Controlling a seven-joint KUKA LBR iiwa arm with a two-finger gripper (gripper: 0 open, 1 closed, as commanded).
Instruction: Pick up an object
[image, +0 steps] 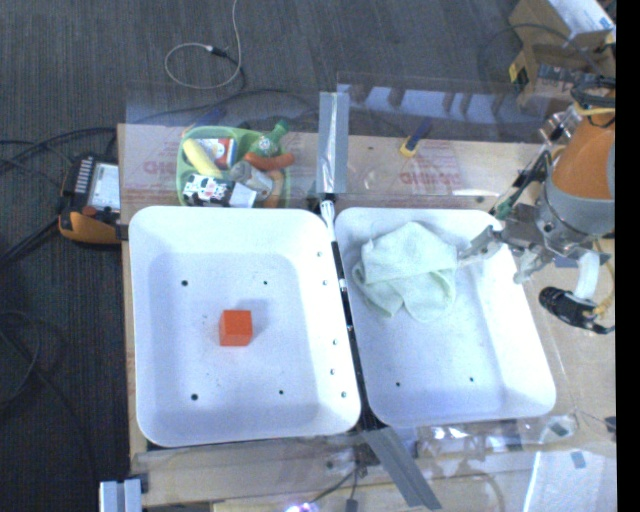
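- At the right edge of the frame, the grey arm (580, 190) with its orange band reaches in over the far right rim of the right bin (520, 390).
- Its gripper (505, 250) hangs at the bin's upper right corner; two thin fingers (478, 247) point left and down, set apart from each other, with nothing between them.
- One fingertip lies just beside the right edge of a pale green cloth (408, 268), which sits crumpled in the upper left part of the right bin; contact cannot be told.
- An orange cube (236, 327) rests alone near the middle of the left bin (160, 400), well apart from the gripper.
- Behind the left bin, on the worktop (440, 165), a green tray (186, 160) holds a jumble of small toys.
- A black and orange device (85, 200) lies at the worktop's left edge, with cables trailing on the dark floor (60, 60).
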